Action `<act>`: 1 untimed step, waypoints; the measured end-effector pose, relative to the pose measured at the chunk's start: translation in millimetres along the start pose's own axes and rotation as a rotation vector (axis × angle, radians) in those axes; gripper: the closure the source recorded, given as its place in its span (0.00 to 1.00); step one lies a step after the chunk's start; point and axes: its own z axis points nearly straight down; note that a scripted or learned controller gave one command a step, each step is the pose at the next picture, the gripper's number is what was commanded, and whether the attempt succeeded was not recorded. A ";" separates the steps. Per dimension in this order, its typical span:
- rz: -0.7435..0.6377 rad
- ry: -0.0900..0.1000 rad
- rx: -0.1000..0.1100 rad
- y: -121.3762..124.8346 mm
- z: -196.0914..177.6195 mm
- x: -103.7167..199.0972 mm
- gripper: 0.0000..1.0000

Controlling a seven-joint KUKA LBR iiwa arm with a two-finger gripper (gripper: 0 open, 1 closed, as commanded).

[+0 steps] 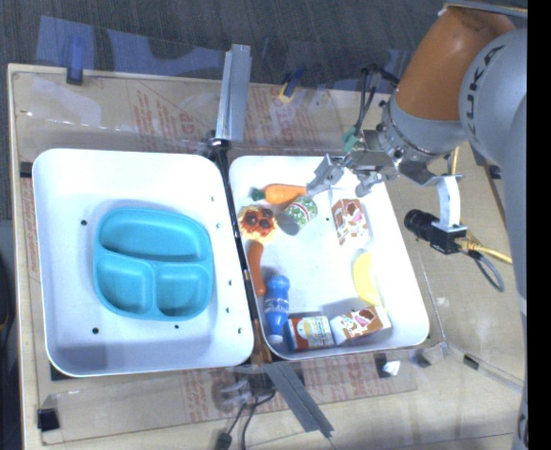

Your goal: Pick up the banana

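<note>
Closest to the lens, along the near wall of the right bin (416,331), sit a couple of small cartons (339,326) and a blue bottle (275,309). The banana (365,278) lies just above them, against the bin's right wall, pale yellow and pretty low contrast on the white.

The claw (343,172) hangs over the far end of that bin, fingers spread with nothing between them, near a carrot (283,194) and a green-capped can (300,215). So it looks like the approach stage, and the arm (454,73) isn't above the target yet.

Doing this well probably means sliding toward the near-right side first, then dropping straight down with the fingers straddling the banana across its narrow width, not along its length. The wall is the tricky bit: one finger has little room there, so a slight inward offset seems smart. The carton (351,221) between claw and banana could get clipped on a low path. The left bin (60,172) with the blue tray (154,261) doesn't matter here.
</note>
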 end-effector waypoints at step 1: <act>-0.066 0.001 0.001 -35.5 131.2 -51.8 0.00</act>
